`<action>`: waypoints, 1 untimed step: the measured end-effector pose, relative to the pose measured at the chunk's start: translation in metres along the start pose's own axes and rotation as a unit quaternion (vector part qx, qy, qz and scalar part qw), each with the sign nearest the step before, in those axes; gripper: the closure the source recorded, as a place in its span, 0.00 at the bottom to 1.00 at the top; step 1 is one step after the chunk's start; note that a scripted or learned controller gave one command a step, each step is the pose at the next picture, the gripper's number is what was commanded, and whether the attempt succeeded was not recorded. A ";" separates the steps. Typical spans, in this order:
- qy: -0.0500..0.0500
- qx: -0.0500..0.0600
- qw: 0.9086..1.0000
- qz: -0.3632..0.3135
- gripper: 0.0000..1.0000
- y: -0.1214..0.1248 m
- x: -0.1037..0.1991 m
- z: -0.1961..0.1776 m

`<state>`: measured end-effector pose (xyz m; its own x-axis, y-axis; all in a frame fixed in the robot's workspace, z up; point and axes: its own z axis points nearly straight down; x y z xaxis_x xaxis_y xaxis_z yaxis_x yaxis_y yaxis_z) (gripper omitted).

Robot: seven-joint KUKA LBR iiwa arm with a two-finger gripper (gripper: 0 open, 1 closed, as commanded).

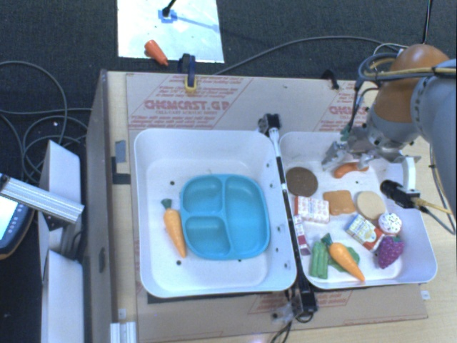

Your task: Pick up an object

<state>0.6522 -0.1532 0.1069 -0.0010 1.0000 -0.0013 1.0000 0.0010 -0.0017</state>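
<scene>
Toy food crowds the near end of the right bin: a carrot beside a green vegetable, purple grapes, a cupcake, small cartons, a slice of toast, a pale cookie and a brown patty. In the left bin a second carrot lies against a blue divided plate, probably a target for sorted pieces. Farther back, the pincer is lowered into the right bin's far end, directly over an orange sausage, the likely pick. Whether its tips are apart or closed on it cannot be told. Both bins sit on a cardboard-covered worktop
</scene>
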 end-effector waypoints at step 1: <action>0.000 -0.002 1.000 -0.001 0.00 0.008 -0.004 -0.008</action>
<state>0.6605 -0.1568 0.1154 -0.0036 1.0000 -0.0008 1.0000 0.0036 0.0031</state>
